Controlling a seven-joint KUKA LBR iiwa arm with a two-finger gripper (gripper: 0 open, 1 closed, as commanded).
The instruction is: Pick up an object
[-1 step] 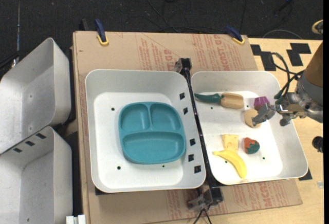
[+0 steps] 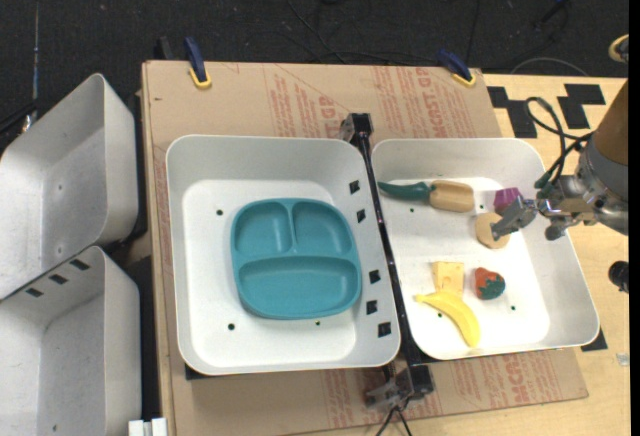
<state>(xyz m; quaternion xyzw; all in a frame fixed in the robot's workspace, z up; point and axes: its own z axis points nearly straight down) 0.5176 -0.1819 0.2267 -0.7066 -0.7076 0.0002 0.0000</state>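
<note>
A: Biggest first?
B: Table (image 2: 300, 94), cardboard-topped, w/ two white bins side by side. Left bin (image 2: 200, 174) carries a teal divided plate (image 2: 296, 258) at its centre. Right bin (image 2: 560, 324) holds the small stuff.
A: Arm?
B: Comes in over the right bin's right edge. End effector (image 2: 520, 216) sits low by that edge, just above a tan round piece (image 2: 489, 232). Fingers look parted, nothing visibly between them.
A: Objects?
B: Knife w/ tan handle (image 2: 438, 194) near the bin's far edge, purple block (image 2: 507, 197) beside it. Banana (image 2: 452, 314) toward the near edge, yellow cheese wedge (image 2: 449, 276) touching it, red-green fruit (image 2: 489, 283) just right.
</note>
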